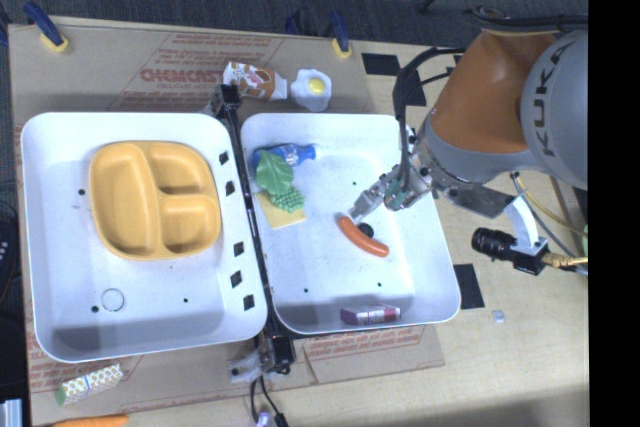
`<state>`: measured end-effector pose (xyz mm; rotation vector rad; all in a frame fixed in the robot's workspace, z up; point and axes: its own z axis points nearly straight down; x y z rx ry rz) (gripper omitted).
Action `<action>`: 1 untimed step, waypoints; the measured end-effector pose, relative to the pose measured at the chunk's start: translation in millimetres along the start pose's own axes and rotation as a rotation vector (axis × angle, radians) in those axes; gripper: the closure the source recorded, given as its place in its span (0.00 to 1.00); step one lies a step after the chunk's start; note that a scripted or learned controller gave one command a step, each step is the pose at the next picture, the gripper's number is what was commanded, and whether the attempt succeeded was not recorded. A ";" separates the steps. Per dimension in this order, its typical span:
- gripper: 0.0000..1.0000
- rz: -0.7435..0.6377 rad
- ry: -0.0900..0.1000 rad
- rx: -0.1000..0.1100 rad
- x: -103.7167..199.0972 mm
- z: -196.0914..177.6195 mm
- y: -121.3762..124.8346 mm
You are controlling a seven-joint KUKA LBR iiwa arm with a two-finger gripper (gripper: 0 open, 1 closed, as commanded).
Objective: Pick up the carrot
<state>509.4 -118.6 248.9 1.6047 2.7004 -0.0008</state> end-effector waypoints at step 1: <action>1.00 0.053 0.003 0.003 15.0 62.4 -29.8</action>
